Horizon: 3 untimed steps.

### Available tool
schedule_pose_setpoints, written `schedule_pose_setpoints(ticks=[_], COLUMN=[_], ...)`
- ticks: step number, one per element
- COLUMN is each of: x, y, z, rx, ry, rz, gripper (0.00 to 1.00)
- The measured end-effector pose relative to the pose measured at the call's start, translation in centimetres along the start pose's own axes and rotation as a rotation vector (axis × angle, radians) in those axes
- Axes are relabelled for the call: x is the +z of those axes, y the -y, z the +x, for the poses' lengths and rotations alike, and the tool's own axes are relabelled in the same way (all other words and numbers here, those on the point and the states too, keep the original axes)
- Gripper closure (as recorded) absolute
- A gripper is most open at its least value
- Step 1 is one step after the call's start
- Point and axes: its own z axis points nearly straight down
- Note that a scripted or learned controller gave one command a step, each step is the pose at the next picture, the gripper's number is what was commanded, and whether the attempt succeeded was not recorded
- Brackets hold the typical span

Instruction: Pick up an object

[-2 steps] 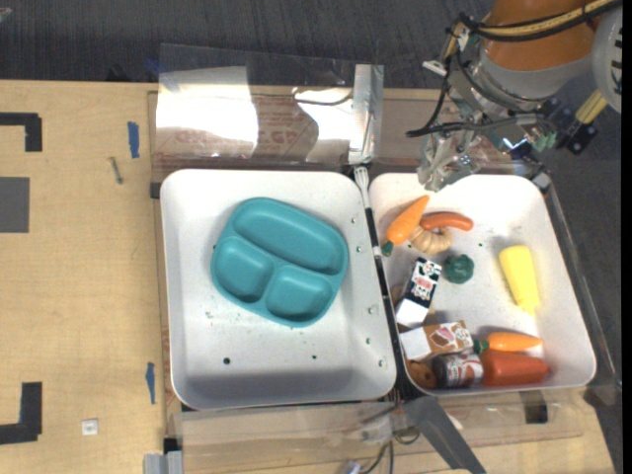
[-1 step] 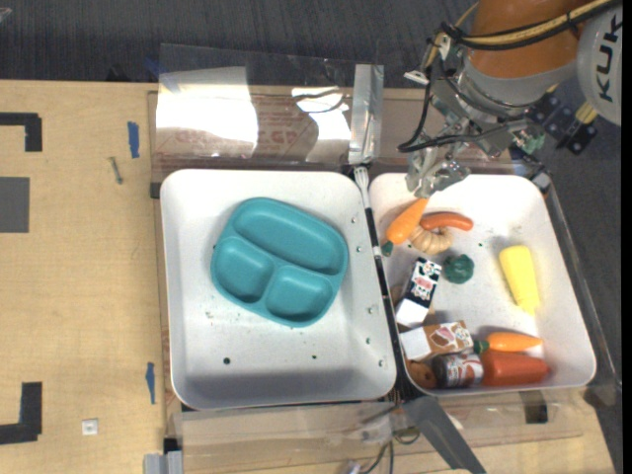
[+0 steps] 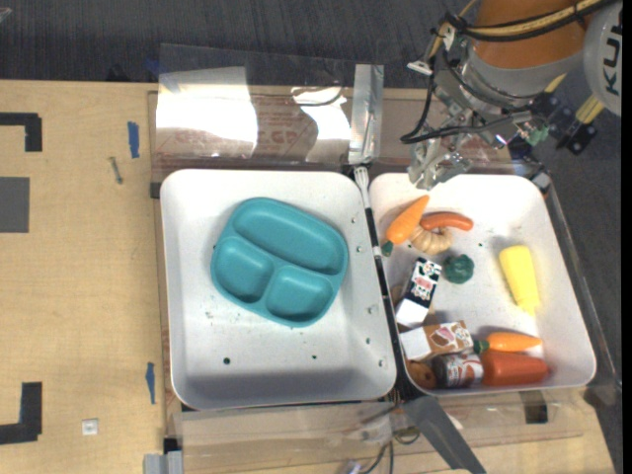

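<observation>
A: Well, starting at centre-left, the teal tray (image 3: 280, 260) sits in the left bin (image 3: 188, 205); it looks rigid and too broad for a pinch.

B: And right of that?

A: The carrot (image 3: 406, 219), upper middle of the right bin (image 3: 563, 225); probably light, hard, slippery plastic; take it across the thick middle.

B: The gripper (image 3: 437, 169)?

A: Above the bin's top edge; cables blur it, so its grip I cannot tell; the toys at lower right overlap.

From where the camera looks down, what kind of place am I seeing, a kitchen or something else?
Probably a robot test bench, not a kitchen. Two white bins sit side by side on a wooden bench; one holds a teal divided tray, the other toy foods like a carrot, under a grey-and-orange arm.
</observation>
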Motion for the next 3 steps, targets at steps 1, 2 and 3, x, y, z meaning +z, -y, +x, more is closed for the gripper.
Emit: schedule_pose_setpoints(ticks=[1, 2, 3], x=[-1.6, -2.9, 2.1], y=[-0.7, -0.6, -7.0], z=[-0.4, -0.6, 3.1], rx=[-0.111, -0.108, -0.315], ry=[-0.006, 0.006, -0.012], rz=[-0.003, 0.003, -0.011], gripper=[1.00, 1.00, 1.00])
